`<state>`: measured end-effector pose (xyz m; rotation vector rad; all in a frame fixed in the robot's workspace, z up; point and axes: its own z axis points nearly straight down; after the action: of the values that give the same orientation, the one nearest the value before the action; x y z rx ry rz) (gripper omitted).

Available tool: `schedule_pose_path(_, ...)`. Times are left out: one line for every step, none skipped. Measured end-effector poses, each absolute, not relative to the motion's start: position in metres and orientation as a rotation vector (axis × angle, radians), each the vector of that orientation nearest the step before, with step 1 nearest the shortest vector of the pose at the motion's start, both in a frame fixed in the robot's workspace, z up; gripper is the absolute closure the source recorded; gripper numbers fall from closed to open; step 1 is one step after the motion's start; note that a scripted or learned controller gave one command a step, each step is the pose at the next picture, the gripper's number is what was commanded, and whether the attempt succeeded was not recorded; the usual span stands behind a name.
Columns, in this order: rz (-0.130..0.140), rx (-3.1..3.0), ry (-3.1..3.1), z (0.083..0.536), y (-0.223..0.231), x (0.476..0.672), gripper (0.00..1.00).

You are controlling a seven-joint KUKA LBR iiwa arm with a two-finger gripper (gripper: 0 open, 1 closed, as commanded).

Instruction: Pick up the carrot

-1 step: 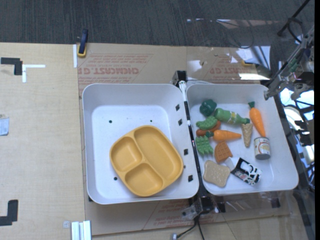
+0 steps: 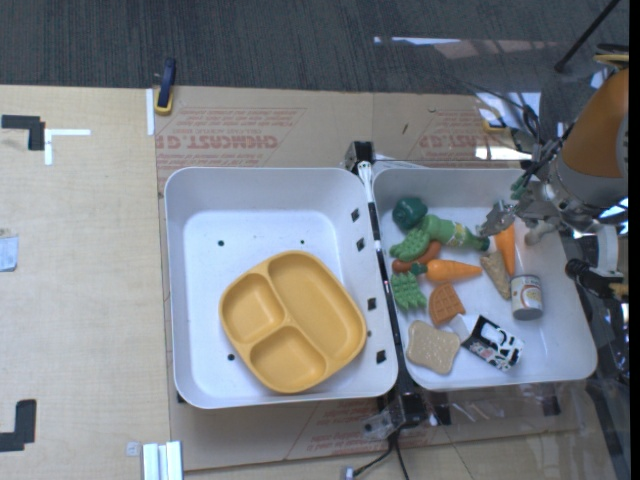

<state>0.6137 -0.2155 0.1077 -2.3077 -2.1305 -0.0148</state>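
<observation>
The carrot (image 2: 452,268) lies flat near the middle of the right bin (image 2: 560,363), its tip toward the bin's right wall, touching green toy vegetables (image 2: 425,233) on its left; the gripper (image 2: 508,215) hangs near the bin's far right corner, above and to the right of the carrot and apart from it, beside an upright orange piece (image 2: 507,248); whether its fingers stand wide or narrow cannot be told; a yellow divided plate (image 2: 290,320) sits in the left bin (image 2: 200,208).

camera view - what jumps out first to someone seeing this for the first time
The yellow divided plate lies alone in the left bin. The right bin holds a crowded heap of toy food, with the orange carrot near its middle beside green vegetables. The gripper hangs over that bin's far right part.
</observation>
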Motion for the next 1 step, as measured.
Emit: schedule_pose_path(-0.008, -2.31, -2.138, 0.1181, -0.2181, 0.614, 1.0)
